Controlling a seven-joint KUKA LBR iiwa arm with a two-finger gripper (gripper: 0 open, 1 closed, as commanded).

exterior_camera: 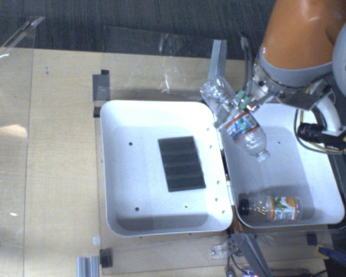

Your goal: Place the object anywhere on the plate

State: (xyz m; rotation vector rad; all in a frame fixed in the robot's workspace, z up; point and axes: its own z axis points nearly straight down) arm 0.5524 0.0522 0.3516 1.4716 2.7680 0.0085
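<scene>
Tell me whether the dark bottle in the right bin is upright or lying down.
Lying down. The dark bottle rests on its side along the near wall of the right bin, its cap pointing left.

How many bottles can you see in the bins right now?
2. A clear bottle is tilted at the right bin's upper left, under the arm. A dark bottle lies on its side along that bin's near edge. The arm may hide more.

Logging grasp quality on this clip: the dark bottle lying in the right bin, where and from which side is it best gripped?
Grip the dark bottle across its labelled middle, coming straight down from above. It lies on its side along the right bin's near wall, cap end towards the bins' divider, so the end effector's fingers should close across its width, one slipping between bottle and wall.
</scene>
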